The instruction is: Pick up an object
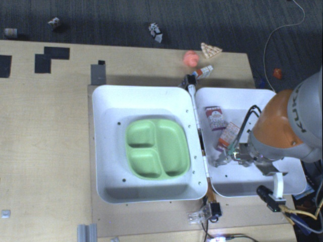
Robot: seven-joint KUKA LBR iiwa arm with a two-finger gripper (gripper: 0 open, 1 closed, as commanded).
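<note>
In the right bin (262,97) a red and white packet (215,118) lies near the far left corner. A pale packet with a red end (228,134) lies just in front of it. My gripper (222,158) is low in this bin, right below the pale packet and close to the bin's left wall. The grey arm with its orange band (275,126) reaches in from the right and covers the bin's right half. I see nothing clearly held in the gripper.
The left bin (108,110) holds a green divided plate (157,147). Behind the bins on the bench lie a pink ball (191,58), a toy pizza slice (211,50) and a small tube (204,72). A black cable (248,116) loops over the right bin.
</note>
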